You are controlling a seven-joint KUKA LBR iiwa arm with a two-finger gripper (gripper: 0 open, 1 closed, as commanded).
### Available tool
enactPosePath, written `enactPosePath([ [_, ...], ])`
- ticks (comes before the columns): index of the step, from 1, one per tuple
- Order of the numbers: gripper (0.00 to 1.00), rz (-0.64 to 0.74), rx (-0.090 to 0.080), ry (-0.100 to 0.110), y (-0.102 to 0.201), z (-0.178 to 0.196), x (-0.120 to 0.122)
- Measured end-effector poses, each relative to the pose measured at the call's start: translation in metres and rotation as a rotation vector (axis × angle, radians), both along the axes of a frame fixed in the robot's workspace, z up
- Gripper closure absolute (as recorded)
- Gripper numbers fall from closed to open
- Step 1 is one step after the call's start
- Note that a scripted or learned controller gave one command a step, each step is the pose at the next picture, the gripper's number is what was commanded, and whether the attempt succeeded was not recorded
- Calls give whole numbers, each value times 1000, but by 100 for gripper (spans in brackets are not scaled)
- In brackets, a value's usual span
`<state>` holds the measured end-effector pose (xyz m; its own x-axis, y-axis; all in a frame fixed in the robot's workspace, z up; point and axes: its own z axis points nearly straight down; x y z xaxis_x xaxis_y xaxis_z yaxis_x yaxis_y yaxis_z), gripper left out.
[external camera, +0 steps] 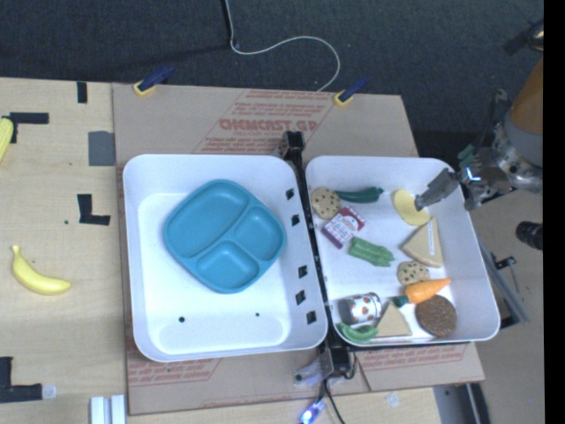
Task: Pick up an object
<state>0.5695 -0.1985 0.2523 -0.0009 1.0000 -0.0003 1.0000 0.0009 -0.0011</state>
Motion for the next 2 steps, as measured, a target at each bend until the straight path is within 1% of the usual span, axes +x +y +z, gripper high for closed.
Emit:
enactPosePath([
  [1, 0, 3, -4, -19, 39, 197, -44],
  [2, 0, 6, -1, -14, 94, 290, -87],
])
